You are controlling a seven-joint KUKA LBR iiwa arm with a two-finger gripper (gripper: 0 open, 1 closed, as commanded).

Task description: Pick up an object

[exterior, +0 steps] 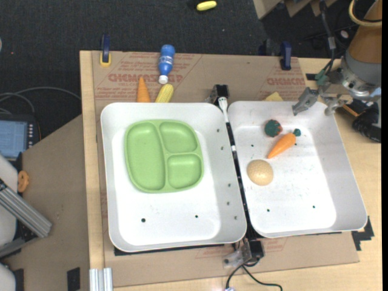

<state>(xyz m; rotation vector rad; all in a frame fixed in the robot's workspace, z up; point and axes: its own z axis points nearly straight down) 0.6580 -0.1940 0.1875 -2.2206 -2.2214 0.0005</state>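
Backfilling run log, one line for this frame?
gripper open, above right bin far edge | holds nothing | toy carrot, egg in bin

Grey arm (357,65) with orange band, silvery metal wrist, two grey jaws, dark cables alongside

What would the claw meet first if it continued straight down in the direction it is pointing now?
Probably bare floor of the right bin near its far right corner. The claw hangs over that rim area; the green ball and carrot lie off to its side. Depth is hard to judge from this slanted view.
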